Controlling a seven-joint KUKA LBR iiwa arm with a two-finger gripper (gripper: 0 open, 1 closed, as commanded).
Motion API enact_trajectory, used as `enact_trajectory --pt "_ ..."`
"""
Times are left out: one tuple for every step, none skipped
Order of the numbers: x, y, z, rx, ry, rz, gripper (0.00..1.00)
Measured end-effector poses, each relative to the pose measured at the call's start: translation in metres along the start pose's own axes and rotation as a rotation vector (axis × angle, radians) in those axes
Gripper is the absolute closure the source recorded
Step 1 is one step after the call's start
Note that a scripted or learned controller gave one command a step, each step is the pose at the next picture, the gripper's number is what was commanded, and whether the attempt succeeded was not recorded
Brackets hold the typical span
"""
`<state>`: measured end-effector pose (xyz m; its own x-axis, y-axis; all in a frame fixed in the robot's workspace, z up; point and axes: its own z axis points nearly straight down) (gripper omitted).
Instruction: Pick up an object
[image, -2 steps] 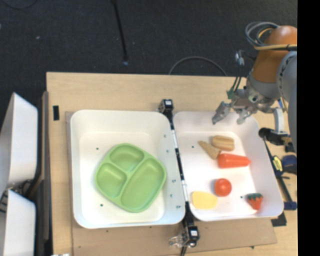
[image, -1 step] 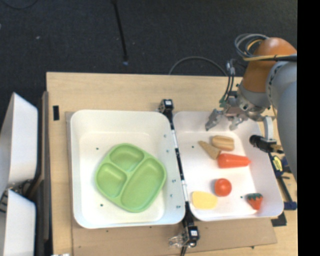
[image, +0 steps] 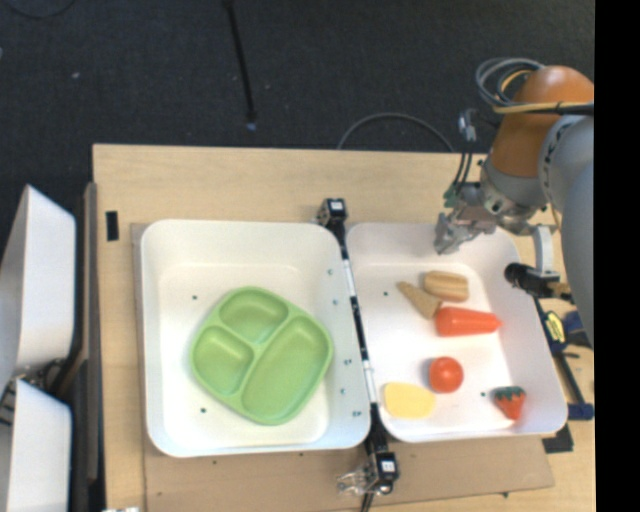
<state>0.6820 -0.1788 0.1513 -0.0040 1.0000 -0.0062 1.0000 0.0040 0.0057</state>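
Note:
The right bin (image: 400, 250) holds a tan bread roll (image: 446, 285), a brown wedge (image: 419, 298), an orange carrot (image: 465, 321), a red tomato (image: 445, 374), a yellow piece (image: 408, 400) and a small strawberry (image: 510, 401). My gripper (image: 452, 236) hangs over the back of this bin, just behind the bread roll and apart from it. Nothing shows between its fingers.
A green divided plate (image: 262, 354) lies in the left bin (image: 170, 260). Black clips (image: 332, 211) sit where the bins meet. The grey arm with its orange band (image: 530, 130) comes in from the upper right. Cables lie on the dark floor behind the bench.

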Motion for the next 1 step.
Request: enact_trajectory --pt "-0.003 0.0012 -0.0661 -0.003 0.004 0.001 1.0"
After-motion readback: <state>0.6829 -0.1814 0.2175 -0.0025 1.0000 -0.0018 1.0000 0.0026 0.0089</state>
